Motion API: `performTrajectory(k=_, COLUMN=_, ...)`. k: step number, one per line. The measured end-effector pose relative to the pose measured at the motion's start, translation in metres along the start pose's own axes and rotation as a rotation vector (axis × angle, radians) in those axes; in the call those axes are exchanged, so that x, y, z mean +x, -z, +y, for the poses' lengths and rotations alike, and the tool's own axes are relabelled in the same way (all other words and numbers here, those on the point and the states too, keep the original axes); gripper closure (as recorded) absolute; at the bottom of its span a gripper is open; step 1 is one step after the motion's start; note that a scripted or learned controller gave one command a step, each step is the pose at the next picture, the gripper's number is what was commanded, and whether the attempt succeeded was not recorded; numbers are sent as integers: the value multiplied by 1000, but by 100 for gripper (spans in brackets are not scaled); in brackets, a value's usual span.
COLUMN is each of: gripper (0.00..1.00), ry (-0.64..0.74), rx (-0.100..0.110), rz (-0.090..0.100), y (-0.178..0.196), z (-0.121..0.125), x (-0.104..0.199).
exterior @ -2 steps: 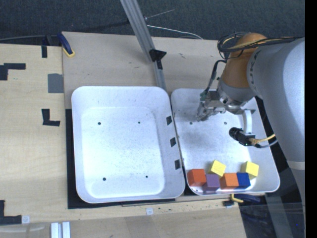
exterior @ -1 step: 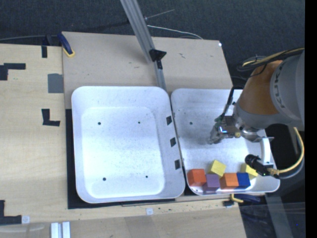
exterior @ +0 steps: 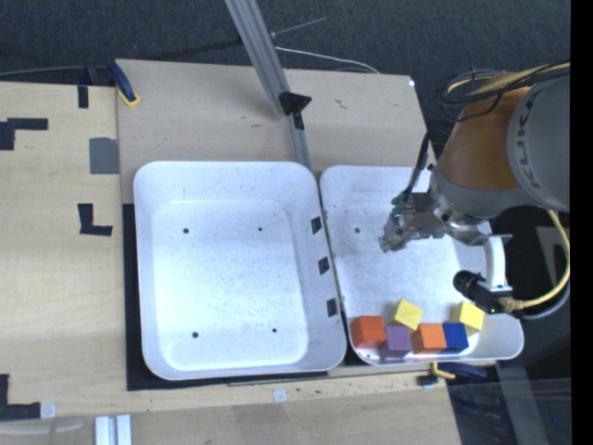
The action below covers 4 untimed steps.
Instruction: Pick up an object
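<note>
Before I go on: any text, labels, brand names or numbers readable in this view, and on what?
None: no readable word, number or brand anywhere in the camera view.
Blocks in the right bin: plain coloured faces, no print.
Arm and gripper: no marking legible.
Black tape pieces on the bench: shapes, not letters.

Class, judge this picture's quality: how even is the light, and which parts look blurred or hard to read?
Camera view: light is soft and even, no strong glare on the white bins; the pincer is dark and smeared, its detail unreadable; the coloured blocks are soft-edged but distinct.
</note>
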<state>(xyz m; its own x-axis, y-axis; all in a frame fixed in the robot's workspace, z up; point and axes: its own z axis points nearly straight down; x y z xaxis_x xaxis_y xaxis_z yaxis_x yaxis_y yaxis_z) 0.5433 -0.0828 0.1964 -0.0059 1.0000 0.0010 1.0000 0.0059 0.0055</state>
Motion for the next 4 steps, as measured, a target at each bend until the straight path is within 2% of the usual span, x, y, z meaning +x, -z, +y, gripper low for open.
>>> performTrajectory(k=1, gripper=100, ry=-5, rx=-3, rz=-4, y=97, z=37, x=-28)
performTrajectory(k=2, gripper=100, ry=-3, rx=7, rz=-3, y=102, z=35, x=-26)
performTrajectory(k=3, gripper=100, ry=-2, rx=14, rz=0, y=-10, z=61, x=31)
performTrajectory(k=4, gripper=100, ry=-3, rx=8, rz=-1, y=5, z=62, x=29)
